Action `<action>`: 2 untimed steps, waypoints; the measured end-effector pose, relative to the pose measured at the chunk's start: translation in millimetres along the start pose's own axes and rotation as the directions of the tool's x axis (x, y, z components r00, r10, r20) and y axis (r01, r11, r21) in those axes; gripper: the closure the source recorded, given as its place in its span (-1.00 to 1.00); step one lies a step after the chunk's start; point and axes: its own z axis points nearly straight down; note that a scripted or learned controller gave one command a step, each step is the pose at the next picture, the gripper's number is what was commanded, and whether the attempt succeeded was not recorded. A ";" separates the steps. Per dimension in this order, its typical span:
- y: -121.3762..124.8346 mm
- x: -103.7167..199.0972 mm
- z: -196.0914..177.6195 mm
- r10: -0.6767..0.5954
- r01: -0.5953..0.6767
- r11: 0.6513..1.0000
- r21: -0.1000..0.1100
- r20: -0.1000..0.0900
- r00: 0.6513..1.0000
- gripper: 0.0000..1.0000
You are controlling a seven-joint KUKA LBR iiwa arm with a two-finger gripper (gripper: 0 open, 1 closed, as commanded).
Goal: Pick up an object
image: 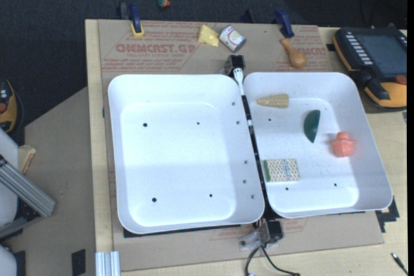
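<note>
**Camera view: four loose objects lie in the right bin**

Camera view looks down on a tan board [97, 139] that carries both bins. At the far left, off the board, an aluminium rail [26, 194] lies at a slant. The left bin [123, 97] is white, its floor marked with a few small dark dots. Behind it a blue clamp [135, 19] grips the board's back edge, and a small coloured scrap [164, 2] sits on the dark carpet beyond. Further right on the board lie a yellow piece [208, 35] and, just beside it, a small white box [232, 38]. A black fitting [236, 64] stands where the two bins meet at the back.

The right bin [372, 187] holds the things to pick from (all four lie apart from one another). A tan cone-shaped piece [273, 101] lies on its side near the back wall. A pale patterned pad [281, 170] rests flat against the bin's left wall, toward the front. A dark green object [312, 125] sits mid-bin, and a pink-orange object [343, 145] lies near it, toward the right.

Behind this bin a brown, wooden-looking object [294, 55] lies on the board near a second blue clamp [283, 22]. A yellow-and-black handheld controller [378, 58] rests at the far right.
</note>
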 end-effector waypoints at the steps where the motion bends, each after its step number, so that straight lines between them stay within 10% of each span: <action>1: -0.9 2.0 -33.2 -0.006 0.006 1.000 -0.007 0.003 1.000 1.00; 2: -1.2 1.6 -183.0 -0.007 0.007 1.000 -0.021 0.009 1.000 1.00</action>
